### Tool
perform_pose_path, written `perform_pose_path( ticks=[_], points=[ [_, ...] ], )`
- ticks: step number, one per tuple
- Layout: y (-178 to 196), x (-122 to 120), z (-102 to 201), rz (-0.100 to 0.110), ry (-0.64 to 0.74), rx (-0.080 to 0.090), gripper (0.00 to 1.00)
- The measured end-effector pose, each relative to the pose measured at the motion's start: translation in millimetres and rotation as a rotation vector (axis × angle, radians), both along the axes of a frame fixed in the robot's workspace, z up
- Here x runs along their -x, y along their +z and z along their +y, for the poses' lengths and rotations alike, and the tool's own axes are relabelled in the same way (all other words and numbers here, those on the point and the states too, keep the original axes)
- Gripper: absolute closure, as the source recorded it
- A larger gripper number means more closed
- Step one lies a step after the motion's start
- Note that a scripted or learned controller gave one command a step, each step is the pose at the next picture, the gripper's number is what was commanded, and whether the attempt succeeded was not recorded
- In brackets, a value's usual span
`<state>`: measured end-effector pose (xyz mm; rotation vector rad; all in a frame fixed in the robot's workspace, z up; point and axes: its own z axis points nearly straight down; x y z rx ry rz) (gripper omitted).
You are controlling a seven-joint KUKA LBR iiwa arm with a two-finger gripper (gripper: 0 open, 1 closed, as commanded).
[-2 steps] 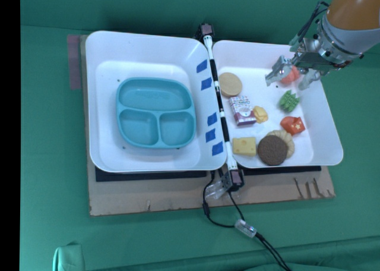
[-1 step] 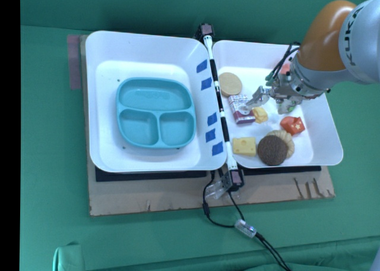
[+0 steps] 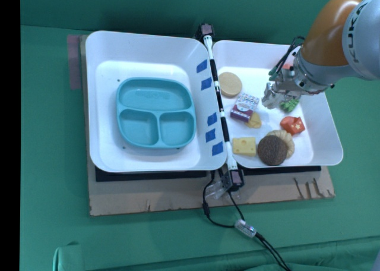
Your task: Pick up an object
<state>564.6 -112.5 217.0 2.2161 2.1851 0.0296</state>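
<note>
Just beside hand (image 3: 274,98), green object (image 3: 290,106).

Teal divided plate (image 3: 155,112) in left white bin (image 3: 104,50), cardboard underlay (image 3: 148,203), green cloth (image 3: 47,145)

arm (image 3: 350,32) cut off rt edge | green item (image 3: 290,106) partly hidden by end effector (image 3: 272,101)

I see even, bright overhead light, soft shadows, mild glare on the white bins (image 3: 148,56), slight overall softness.
</note>
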Motion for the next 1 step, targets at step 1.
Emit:
perform_pose_path(
  ticks=[1],
  points=[
    [0.0,0.0,0.2,0.000,0.000,0.000,0.00]
  ],
)
